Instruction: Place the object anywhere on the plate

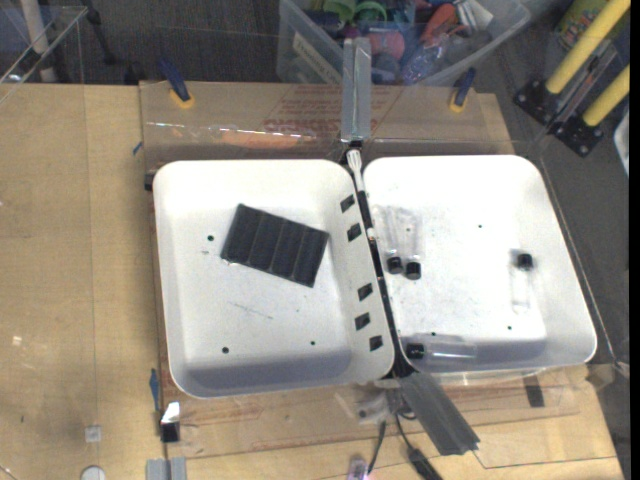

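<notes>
A black ribbed rectangular plate (275, 245) lies slightly askew in the upper middle of the left bin (200, 358). In the right bin (560, 328), close to the divider, lies a clear plastic object (402, 238) with two small black ends. A second clear piece with a black cap (521, 273) rests toward that bin's right side. A third clear piece with a black end (435, 348) lies against the front wall. Nothing rests on the plate.
A row of black tabs (360, 263) runs along the divider between the bins. A clear tub of colourful toys (400, 18) stands behind the bins. Yellow tubes (595, 38) lean at the back right. Wooden bench (70, 268) surrounds the bins.
</notes>
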Available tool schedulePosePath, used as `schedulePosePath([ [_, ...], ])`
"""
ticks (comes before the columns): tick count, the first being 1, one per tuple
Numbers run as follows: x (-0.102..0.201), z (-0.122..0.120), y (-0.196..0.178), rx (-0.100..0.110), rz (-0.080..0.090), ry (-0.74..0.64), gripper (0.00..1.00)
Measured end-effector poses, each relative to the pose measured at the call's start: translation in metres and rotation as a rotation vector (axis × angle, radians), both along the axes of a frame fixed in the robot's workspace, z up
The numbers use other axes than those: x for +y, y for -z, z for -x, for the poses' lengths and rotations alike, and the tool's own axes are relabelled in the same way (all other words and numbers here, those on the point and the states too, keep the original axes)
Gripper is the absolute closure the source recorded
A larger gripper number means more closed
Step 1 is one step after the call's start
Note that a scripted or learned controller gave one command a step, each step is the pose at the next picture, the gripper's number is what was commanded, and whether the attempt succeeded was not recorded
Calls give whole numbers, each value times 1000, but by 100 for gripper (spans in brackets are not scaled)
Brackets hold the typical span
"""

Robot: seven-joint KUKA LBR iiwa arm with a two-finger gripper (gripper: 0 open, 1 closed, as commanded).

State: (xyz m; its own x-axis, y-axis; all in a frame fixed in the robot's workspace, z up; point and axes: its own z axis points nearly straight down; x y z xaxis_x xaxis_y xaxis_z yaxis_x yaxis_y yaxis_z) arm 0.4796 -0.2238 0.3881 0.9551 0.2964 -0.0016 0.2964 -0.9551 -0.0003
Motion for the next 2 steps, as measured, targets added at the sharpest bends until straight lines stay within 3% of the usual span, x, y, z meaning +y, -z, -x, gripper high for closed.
schedulePosePath([
  [1,0,0,-13,1,0,97,100],
  [2,1,0,-15,1,1,41,100],
])
